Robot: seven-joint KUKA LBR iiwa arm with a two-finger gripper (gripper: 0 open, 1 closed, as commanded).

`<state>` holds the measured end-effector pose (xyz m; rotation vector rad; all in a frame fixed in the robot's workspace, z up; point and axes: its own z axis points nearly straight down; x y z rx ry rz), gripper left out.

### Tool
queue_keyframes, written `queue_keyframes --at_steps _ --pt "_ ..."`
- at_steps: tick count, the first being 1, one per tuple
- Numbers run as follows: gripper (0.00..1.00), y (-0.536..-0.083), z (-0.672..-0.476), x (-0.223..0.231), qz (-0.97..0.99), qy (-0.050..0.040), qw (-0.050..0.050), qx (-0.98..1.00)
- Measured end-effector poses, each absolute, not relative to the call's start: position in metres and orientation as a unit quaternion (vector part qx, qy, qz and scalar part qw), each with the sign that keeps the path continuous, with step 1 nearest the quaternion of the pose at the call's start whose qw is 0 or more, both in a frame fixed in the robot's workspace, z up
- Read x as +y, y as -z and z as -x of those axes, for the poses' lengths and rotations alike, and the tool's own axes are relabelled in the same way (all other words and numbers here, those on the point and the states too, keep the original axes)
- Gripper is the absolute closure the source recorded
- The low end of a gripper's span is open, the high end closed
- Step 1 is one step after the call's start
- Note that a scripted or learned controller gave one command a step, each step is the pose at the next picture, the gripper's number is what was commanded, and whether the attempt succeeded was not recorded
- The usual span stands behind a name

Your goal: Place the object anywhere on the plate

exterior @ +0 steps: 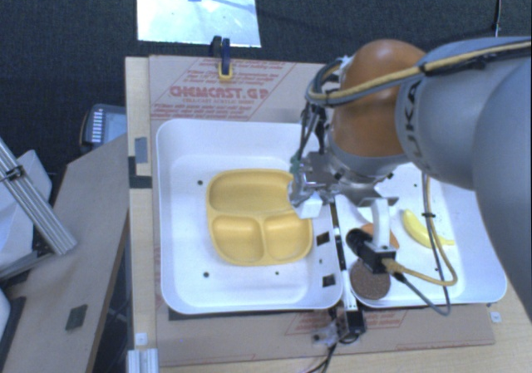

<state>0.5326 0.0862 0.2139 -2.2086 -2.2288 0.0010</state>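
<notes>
At the frame's centre, the gripper (304,197) hangs over the right rim of the yellow divided plate (249,218); whether it clasps anything I cannot tell. Right of centre, the banana (424,228) lies in the right bin (490,280): probably light and slippery, best gripped mid-length.

Red "CHEMCAST GP" lettering runs across the brown sheet (218,91) (behind the bins).
</notes>
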Motion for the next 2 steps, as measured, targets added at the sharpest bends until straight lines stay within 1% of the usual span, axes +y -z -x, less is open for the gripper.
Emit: queue_keyframes --at_steps 1,2 --pt "1.0 -0.2213 -0.5096 0.1402 0.703 0.0006 0.002 -0.711" --pt "0.0 -0.2213 -0.5108 0.1363 0.706 0.0001 0.0 -0.708"
